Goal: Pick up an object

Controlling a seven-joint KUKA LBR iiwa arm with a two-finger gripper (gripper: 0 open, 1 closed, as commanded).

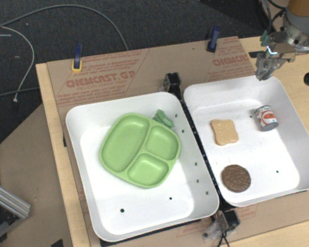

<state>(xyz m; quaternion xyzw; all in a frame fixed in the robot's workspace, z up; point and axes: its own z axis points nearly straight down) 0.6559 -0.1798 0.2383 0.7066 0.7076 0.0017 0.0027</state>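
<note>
The right bin (297, 144) holds a tan slice of toast (224, 131), a round brown patty (236, 178) and a small can (266, 118) lying on its side with a red and white label. My gripper (264, 67) hangs above the right bin's far rim, up and slightly right of the can, with nothing seen between its fingers. In the left bin (97, 204) lies a green divided plate (140, 149) with a small green object (163, 118) at its upper right edge.
The bins sit on a cardboard sheet (134, 71) held by blue clamps (77, 55) at the back. A black bracket (172, 82) joins the bins at the far side. Cables lie on the dark floor beyond.
</note>
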